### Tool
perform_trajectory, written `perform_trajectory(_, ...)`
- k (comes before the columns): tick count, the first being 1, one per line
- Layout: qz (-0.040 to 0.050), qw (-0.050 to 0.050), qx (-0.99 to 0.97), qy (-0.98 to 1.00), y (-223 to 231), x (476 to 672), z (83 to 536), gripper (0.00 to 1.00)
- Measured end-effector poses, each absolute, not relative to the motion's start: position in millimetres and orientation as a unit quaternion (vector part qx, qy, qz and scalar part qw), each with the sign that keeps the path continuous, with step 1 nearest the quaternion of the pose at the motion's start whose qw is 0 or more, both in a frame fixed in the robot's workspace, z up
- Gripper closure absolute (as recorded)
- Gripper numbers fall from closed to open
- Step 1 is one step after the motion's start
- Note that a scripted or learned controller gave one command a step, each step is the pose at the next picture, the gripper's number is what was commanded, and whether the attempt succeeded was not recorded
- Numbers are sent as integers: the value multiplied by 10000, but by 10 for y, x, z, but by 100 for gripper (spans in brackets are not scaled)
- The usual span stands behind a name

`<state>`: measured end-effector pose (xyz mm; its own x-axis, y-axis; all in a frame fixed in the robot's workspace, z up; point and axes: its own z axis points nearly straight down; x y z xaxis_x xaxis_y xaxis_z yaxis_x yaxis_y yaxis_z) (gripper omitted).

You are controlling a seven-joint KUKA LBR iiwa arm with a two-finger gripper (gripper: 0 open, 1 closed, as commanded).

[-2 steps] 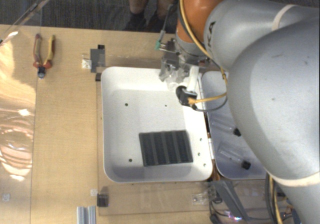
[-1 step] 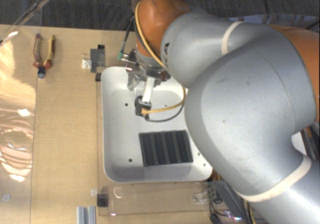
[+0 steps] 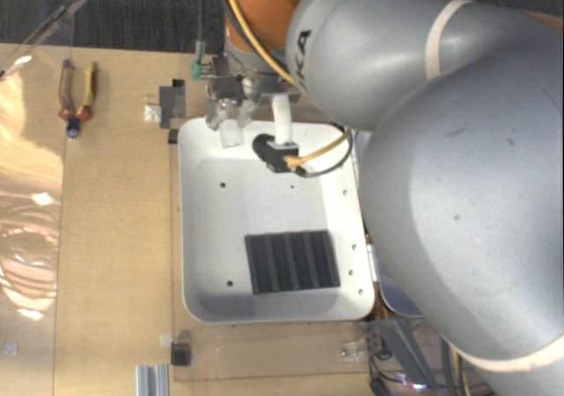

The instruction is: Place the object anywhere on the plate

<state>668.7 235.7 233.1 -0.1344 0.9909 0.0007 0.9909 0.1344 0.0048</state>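
A black ribbed rectangular plate lies flat in the near part of the left white bin. My gripper hangs over the bin's far left corner, well away from the plate and above the bin's rim. I make out nothing between it and the bin floor. The grey arm, reaching in from the right, covers the bin's right edge and everything beyond it.
Red-and-yellow pliers lie on the wooden bench at the far left. A small black block sits just outside the bin's far left corner, close to the gripper. Another small dark piece sits by the bin's near left corner.
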Motion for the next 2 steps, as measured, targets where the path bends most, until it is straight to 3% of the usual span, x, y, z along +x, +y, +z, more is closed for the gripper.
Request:
perform_trajectory(1, 18, 11, 6577, 7533, 2359, 6685, 2329, 0)
perform_trajectory(2, -5, -1, 7076, 7066, 2318, 6676, 1146, 0)
